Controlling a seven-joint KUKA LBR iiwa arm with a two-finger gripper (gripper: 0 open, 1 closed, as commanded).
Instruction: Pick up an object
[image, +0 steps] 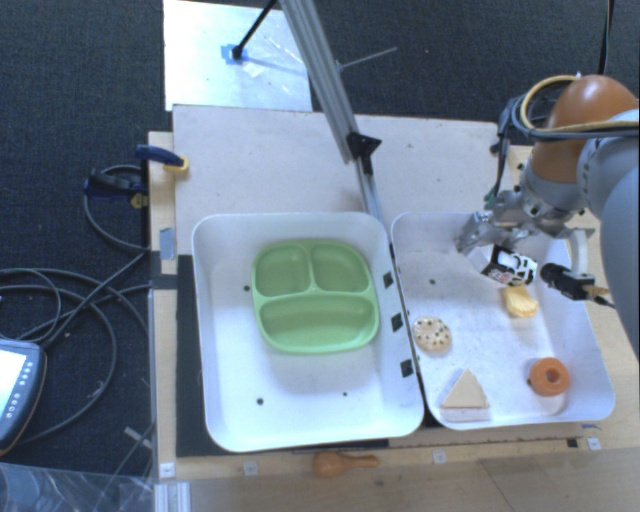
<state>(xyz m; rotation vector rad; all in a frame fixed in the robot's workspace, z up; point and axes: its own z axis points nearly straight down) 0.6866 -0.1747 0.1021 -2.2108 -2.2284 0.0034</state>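
Gripper (484, 238) down inside the right bin (435, 265), close to the bin's far edge and left of its middle. Open or closed: cannot tell from this slant. Nothing seen held in it. Arm (610, 175) reaches in over the bin's far-right corner.

Just beside the gripper, on its near side: small black-and-white item (508, 267), lying tilted. Touching or a little apart, cannot tell. Closest thing, so judged the likely pick.

Just past that item, towards the near edge: yellow piece (520, 302). Cookie (432, 335) sits by the bin's left wall, about halfway along. Sandwich wedge (466, 390) lies at the near edge. Orange ring (549, 376) lies towards the near-right corner. Left bin (225, 380) carries a green plate (313, 297) at its centre.

Risks, as judged:
- Gripper looks set to the far-left of the black-and-white item, not over it. A closing here may take air, or clip one edge and shove the item away.
- Tilted lie of the item gives a poor hold, so it may slip on the lift.
- Yellow piece crowds the item's near side and could be knocked or pinched along with it.
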